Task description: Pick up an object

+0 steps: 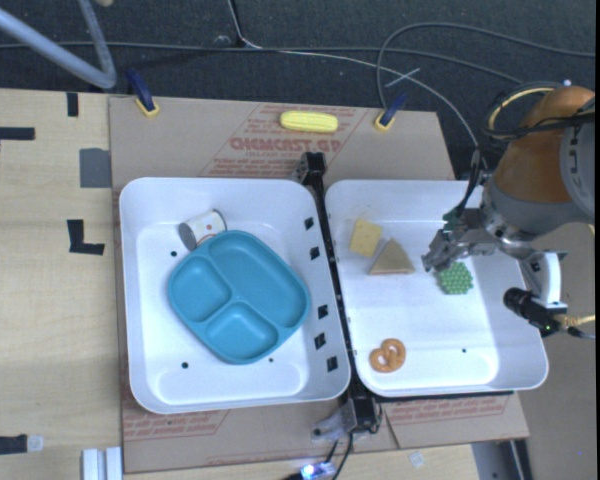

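Broccoli [456, 278], a small green floret, lies in the right bin [420, 373], just below the tool [448, 249], whose jaw state I cannot tell. Descend straight and centre on it, clear of the nearby tan wedge [391, 259].

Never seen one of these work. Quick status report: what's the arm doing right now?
Gripper low in right bin, right above green ball; no grasp seen. Tan wedge and yellow block just beside. Pretzel well apart.
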Motion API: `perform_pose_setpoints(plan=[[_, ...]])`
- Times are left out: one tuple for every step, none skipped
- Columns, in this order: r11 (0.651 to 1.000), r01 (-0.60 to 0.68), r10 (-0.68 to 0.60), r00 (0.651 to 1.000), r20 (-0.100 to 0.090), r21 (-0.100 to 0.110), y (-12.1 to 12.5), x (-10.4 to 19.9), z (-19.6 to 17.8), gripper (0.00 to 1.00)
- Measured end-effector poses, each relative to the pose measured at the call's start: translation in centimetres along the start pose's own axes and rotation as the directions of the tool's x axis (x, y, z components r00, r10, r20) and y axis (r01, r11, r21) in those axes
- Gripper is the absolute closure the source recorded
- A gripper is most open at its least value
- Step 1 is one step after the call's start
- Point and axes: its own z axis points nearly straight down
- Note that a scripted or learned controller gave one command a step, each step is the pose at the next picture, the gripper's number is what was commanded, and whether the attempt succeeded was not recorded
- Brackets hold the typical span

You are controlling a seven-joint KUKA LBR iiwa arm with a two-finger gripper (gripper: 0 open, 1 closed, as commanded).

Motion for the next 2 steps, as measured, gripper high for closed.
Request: perform_pose_setpoints(plan=[[1.0,0.0,0.0,1.0,0.001,0.0,0.5,-0.6,-4.5,1.0],[1.0,0.0,0.0,1.0,0.0,0.0,0.6,-0.6,-7.0,1.0]])
